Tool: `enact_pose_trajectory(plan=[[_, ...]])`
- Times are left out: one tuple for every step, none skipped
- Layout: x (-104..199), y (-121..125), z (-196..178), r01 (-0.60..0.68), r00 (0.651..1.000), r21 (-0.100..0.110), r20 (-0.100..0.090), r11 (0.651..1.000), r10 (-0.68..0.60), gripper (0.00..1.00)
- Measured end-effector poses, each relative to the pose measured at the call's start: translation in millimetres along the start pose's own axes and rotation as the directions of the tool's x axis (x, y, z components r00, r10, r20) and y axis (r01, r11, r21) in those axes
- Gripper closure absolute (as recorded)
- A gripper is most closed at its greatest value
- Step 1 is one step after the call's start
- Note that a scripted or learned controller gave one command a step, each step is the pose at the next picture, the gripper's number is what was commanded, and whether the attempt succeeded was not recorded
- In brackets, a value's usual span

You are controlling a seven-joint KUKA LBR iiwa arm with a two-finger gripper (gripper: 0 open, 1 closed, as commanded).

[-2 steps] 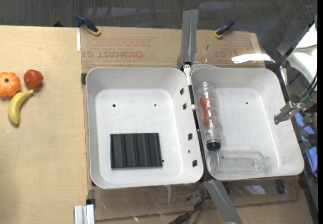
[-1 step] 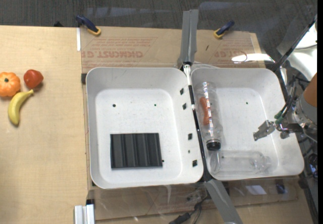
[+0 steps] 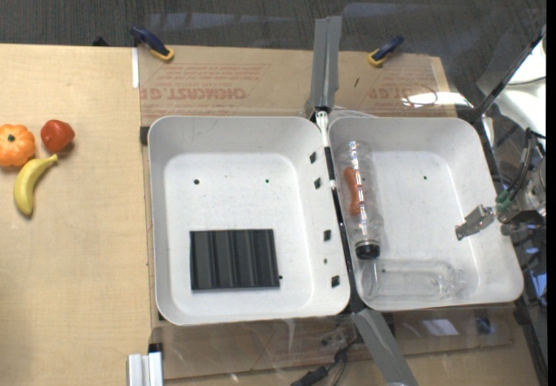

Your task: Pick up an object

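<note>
Two clear bottles lie in the right bin [image 3: 469, 136], one [image 3: 360, 198] lengthwise along its left wall, another [image 3: 415, 280] along its near edge, while the gripper [image 3: 476, 222], finger state unclear, hovers near the right wall.

1 fixed camera is mounted above the bench [image 3: 69, 271], angled down; both white bins [image 3: 161, 228] are framed fully.

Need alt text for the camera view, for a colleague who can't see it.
The gripper hovers at the right bin's right wall, away from two clear bottles along its left and front. The left bin holds a dark ribbed tray.
</note>
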State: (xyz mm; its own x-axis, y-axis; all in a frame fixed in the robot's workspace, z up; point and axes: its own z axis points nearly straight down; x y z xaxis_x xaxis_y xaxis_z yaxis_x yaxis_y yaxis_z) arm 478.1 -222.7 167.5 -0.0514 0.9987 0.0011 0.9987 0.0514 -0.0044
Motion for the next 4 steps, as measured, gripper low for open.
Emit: enact_pose_trajectory(plan=[[0.1,0.0,0.1,0.000,1.000,0.000,0.000,1.000,0.000,0.00],[-0.4,0.8,-5.3,0.000,1.000,0.005,-0.002,1.000,0.000,1.00],[-0.4,0.8,-5.2,0.000,1.000,0.005,-0.002,1.000,0.000,0.00],[-0.1,0.5,-42.6,-0.031,1.000,0.000,0.001,1.000,0.031,0.00]])
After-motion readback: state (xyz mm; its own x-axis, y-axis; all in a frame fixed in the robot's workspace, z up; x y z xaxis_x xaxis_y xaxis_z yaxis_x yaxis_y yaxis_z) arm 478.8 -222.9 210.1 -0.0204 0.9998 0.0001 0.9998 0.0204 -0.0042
